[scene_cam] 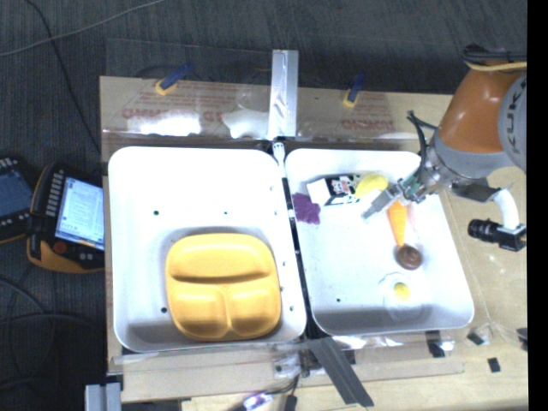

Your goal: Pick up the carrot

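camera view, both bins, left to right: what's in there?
Yellow moulded plastic tray in the left white bin → purple scrap → black-and-white printed card → orange carrot, all in the right white bin.

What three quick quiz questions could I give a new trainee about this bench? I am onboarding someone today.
1. True or false: the carrot lies in the right bin.
2. Which bin holds the yellow tray: A left bin, B right bin?
3. Fill in: the pincer sits near the carrot's ____ end (upper or lower).

Key: 1 true. 2 A. 3 upper.
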{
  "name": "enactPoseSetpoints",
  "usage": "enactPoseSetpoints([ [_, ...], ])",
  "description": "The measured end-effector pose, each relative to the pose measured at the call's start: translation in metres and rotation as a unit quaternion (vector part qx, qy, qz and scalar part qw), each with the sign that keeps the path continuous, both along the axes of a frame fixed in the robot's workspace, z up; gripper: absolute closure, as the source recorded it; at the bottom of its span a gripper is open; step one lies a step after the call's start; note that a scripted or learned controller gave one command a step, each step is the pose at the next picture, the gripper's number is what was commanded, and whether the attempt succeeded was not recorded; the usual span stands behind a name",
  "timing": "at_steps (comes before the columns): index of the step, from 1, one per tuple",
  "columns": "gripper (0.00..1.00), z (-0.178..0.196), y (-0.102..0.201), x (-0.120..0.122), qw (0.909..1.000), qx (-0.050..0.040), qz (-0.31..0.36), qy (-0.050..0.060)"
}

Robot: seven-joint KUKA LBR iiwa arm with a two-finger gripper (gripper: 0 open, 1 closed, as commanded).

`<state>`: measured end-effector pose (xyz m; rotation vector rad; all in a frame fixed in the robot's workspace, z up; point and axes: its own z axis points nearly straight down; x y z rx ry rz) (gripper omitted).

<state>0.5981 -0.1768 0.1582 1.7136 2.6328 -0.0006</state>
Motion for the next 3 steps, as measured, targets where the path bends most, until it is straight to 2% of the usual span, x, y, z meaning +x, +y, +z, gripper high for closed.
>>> enactPoseSetpoints([
  [1,0.00,-0.060,-0.036,0.014,0.9952,0.0007,0.098,-0.001],
  [2,1.00,-0.051,-0.035,0.015,0.9952,0.0011,0.098,-0.003],
  [3,1.00,0.033,0.038,0.054,0.9894,0.0002,0.145,-0.001],
])
